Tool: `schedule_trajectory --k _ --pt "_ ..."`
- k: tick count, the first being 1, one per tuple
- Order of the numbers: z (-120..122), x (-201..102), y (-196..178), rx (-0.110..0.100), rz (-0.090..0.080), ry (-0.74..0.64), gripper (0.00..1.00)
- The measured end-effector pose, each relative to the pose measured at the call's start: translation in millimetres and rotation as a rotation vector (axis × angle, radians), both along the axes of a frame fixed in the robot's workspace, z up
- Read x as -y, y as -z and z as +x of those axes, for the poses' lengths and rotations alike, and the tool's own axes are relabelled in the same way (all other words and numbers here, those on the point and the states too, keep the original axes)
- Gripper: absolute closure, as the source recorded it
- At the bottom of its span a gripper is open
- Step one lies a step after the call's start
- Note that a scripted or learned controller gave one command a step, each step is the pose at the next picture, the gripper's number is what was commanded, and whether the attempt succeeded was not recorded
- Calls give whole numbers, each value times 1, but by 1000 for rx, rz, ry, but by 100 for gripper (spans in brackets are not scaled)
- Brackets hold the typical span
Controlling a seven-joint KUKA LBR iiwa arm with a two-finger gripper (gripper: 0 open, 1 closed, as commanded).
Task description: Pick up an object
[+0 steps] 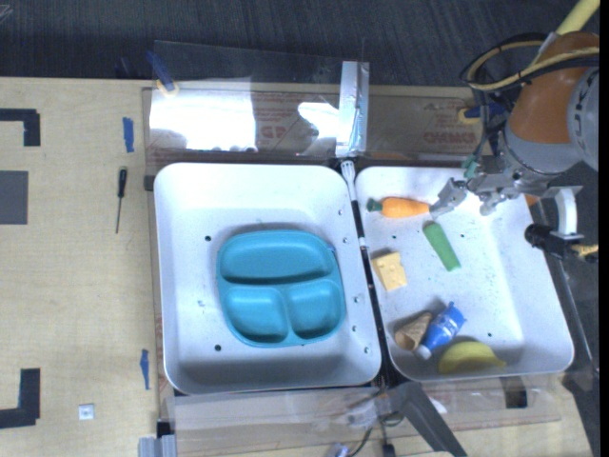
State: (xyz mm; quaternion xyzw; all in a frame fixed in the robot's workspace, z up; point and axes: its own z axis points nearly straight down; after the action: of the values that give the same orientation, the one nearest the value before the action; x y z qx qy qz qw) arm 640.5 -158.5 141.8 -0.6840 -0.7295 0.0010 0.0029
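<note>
Left bin: I see a blue plastic divided tray [279, 286] lying flat inside the shallow white left bin [181, 255].
Bench: a black-handled screwdriver [120, 196] lies left of it.

No text could be read. Reddish printing ran across the cardboard panel [409, 127] at the far side behind the bins, but it was too blurred to make out.

Dark carpet [285, 8], pale wooden bench [67, 284] (glare behind)

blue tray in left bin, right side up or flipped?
Right side up. The blue tray lies flat in the left bin, its three compartments facing up with nothing in them.
</note>
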Motion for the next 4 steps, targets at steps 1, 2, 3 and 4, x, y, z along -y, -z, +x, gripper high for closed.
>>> schedule_trajectory --k 1,2,3,4 --pt "-43 -43 55 10 -3 61 0" --pt "-41 -43 42 18 -4 61 100" --pt "-41 -43 43 16 -4 61 0" --pt "-40 -43 32 20 -4 61 100"
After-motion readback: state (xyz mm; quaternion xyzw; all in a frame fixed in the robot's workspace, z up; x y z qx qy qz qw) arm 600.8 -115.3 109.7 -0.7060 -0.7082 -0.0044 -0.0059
